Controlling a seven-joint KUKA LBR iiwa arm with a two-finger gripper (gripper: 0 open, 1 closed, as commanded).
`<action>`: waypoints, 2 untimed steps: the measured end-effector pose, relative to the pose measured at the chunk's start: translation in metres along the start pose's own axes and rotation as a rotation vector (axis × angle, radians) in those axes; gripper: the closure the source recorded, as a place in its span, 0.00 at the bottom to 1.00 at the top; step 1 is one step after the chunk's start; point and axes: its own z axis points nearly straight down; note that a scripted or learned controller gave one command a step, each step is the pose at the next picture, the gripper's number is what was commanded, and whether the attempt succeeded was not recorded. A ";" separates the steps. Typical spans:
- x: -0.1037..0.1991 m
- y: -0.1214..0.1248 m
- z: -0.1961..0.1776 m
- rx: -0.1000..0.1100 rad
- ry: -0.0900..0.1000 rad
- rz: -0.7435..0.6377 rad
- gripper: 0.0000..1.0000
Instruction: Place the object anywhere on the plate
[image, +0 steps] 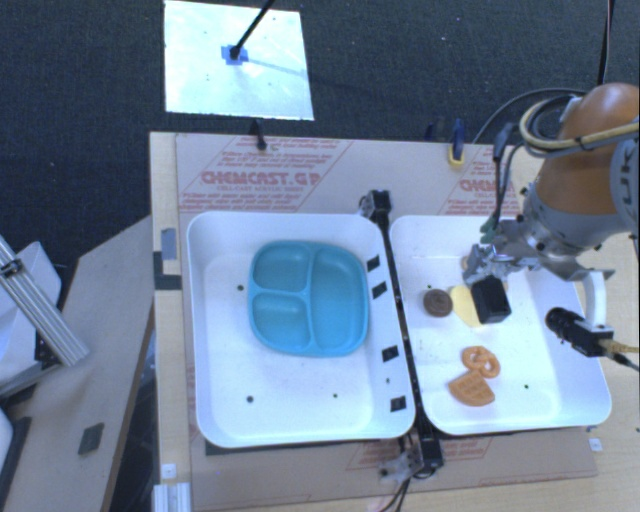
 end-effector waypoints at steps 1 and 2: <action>0.060 0.017 0.005 -0.001 0.000 -0.001 1.00; 0.117 0.032 -0.003 -0.001 0.001 -0.001 1.00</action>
